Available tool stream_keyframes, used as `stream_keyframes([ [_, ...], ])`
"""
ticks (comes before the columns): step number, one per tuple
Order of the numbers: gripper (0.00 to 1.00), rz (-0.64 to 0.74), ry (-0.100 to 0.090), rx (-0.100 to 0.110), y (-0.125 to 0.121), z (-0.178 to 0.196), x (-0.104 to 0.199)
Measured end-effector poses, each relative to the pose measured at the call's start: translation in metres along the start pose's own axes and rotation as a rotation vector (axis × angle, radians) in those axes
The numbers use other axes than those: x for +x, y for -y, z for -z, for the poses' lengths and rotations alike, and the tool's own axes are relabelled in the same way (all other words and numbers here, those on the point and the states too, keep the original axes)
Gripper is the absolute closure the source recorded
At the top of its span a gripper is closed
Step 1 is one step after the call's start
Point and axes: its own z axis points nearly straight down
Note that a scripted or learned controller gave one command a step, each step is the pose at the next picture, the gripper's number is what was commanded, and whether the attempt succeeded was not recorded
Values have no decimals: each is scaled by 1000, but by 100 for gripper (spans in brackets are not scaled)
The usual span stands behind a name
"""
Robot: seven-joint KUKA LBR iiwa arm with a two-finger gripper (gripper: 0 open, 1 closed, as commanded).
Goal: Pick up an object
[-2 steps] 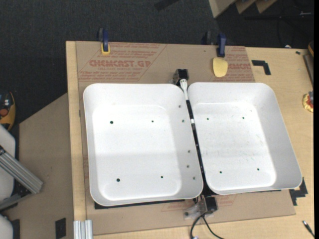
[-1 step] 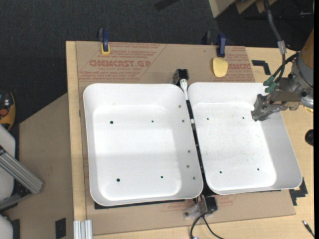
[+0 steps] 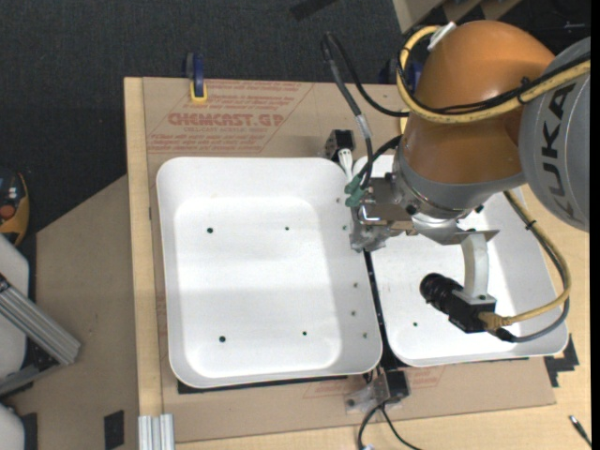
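Observation:
The grey arm with its orange band [image 3: 473, 82] hangs over the right bin [image 3: 525, 340] and hides most of that bin's floor. Below the wrist, the metal gripper [image 3: 371, 225] sticks out to the left, right at the seam between the two bins. No loose object can be made out near it. A black cylinder [image 3: 452, 303] on a white bracket, with a yellow cable, hangs from the wrist over the right bin's floor.
The left bin [image 3: 253, 270] shows a bare white floor with small dark dots. Both bins rest on a cardboard sheet [image 3: 234, 111] held by a blue clamp [image 3: 196, 73]. Black cables [image 3: 347, 92] run in from the top to the gripper.

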Motion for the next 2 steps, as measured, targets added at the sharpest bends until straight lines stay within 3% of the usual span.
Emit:
stream_keyframes([
  [1,100,-7,-2,-23,7,113,60],
  [2,100,-13,6,-2,-42,2,91],
])
